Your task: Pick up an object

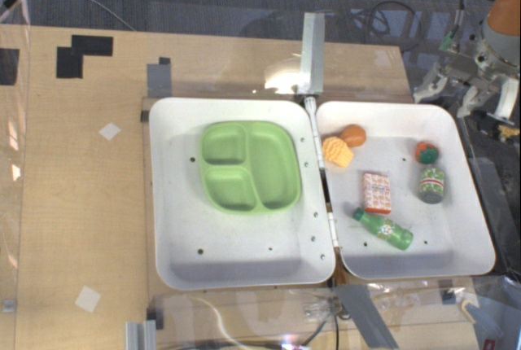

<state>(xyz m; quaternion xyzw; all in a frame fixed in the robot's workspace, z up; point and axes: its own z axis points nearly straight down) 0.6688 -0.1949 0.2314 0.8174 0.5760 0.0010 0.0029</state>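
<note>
Wooden, pale and flat, the bench (81,177) carries two shallow white bins set edge to edge, probably so a thing can be lifted from one and dropped into the other; the left white bin (179,247) holds a light green plastic tray with three compartments (248,165), lying flat near its middle with nothing in its wells; the right white bin (460,247) holds all the loose items, so any pick must, I judge, come from there.

Grey with an orange band, the robot arm (505,15) stands at the far right, beyond the right bin's far corner; its gripper (476,84) hangs outside the bin wall, clear of every item, and whether it is parted or closed I cannot tell at this angle; parked there it leaves the bin open to the camera, and no approach looks begun.

In the right bin:
- a green plastic bottle (384,229) lies on its side near the front, apart from the rest;
- a red and white patterned box (376,192) lies flat just beyond it;
- a green-banded grey can (431,184) sits towards the right wall;
- a yellow ridged lump (337,151) touches a small orange ball (352,135) at the far left corner, close to the wall, which may crowd a grasp;
- a small red and green fruit-like piece (426,151) sits just beyond the can.
</note>
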